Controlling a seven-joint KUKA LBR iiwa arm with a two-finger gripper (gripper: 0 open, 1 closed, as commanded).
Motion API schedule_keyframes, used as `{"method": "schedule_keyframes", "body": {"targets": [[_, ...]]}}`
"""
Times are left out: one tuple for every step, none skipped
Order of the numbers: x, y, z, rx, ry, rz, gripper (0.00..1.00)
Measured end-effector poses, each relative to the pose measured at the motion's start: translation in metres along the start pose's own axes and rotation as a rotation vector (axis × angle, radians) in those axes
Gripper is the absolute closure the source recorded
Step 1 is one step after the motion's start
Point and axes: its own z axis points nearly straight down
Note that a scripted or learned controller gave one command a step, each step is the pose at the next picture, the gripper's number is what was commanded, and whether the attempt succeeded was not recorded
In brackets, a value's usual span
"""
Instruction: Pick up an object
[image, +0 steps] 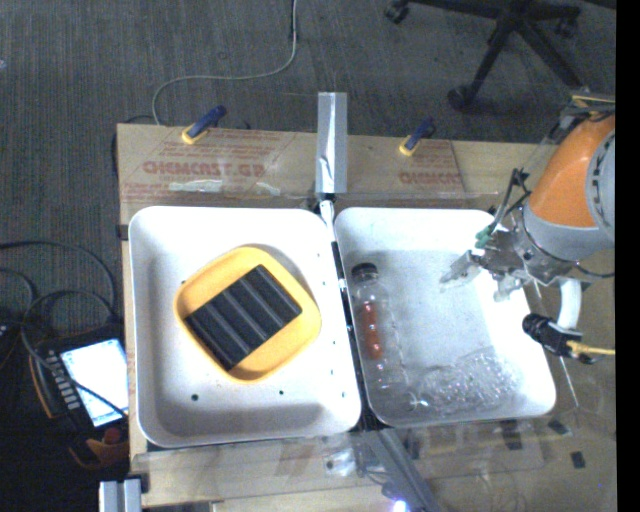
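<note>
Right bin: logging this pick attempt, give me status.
Tool above right bin, upper right part, nothing seen in it. Clear bottle lies along left wall, crumpled clear plastic near front. Nothing between tool and bottle.

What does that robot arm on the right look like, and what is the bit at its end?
The arm is rounded, with a bright orange band above a grey wrist section. At its end sits a small pincer of pale, thin metal-looking parts with dark wires and a greenish spot near it. A white curved piece and a black cable end with a yellow tip hang below the wrist.
</note>
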Motion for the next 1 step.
{"method": "schedule_keyframes", "body": {"targets": [[0.0584,-0.0720,0.0698,-0.009,-0.005,-0.017,0.00]]}}
